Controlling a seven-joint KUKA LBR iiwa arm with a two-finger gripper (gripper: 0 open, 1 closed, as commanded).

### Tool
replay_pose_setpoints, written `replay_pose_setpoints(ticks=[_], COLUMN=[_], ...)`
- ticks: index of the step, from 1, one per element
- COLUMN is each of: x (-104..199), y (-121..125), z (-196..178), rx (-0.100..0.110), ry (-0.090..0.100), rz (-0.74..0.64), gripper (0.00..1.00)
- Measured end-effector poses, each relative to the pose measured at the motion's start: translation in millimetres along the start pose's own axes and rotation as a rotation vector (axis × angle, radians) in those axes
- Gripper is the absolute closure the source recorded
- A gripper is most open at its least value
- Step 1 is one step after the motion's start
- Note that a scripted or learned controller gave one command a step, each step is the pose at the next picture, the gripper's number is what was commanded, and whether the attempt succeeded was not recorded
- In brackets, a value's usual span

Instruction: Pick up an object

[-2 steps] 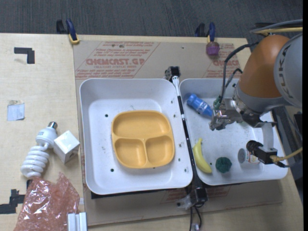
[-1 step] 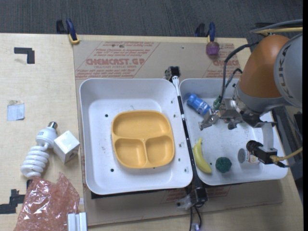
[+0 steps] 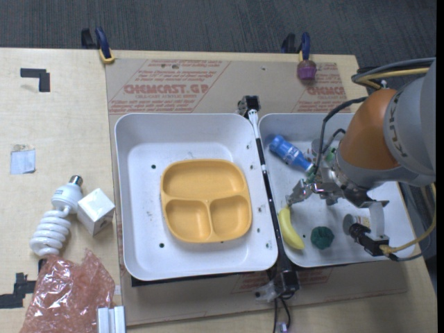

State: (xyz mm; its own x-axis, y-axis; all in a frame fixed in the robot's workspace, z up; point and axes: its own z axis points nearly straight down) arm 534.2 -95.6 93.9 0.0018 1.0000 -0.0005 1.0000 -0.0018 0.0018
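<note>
The right bin point(image 3: 388, 255) holds a blue bottle point(image 3: 289, 153) at its back left, a yellow banana point(image 3: 291, 229) along its front left and a small dark green object point(image 3: 321, 237) beside the banana. My gripper point(image 3: 310, 189) hangs over the bin's left half, between the bottle and the banana and apart from both. Nothing shows in its grasp. The grey arm with its orange band point(image 3: 368, 141) covers the bin's right side.
The left bin point(image 3: 139, 186) holds a yellow three-compartment tray point(image 3: 206, 200). On the bench to the left lie a spiral light bulb point(image 3: 55, 224), a white cube point(image 3: 96, 211) and crumpled pink plastic point(image 3: 66, 293). A purple object point(image 3: 306, 69) sits behind the right bin.
</note>
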Motion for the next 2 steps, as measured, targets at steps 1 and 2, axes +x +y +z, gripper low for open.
replay_pose_setpoints(ticks=[1, 2], x=[-9.7, -10.3], y=[-56.7, -55.5], z=[1.4, -8.4], rx=[0.002, -0.001], ry=[0.001, 0.000], rz=[0.000, 0.002], gripper=[0.00, 1.00])
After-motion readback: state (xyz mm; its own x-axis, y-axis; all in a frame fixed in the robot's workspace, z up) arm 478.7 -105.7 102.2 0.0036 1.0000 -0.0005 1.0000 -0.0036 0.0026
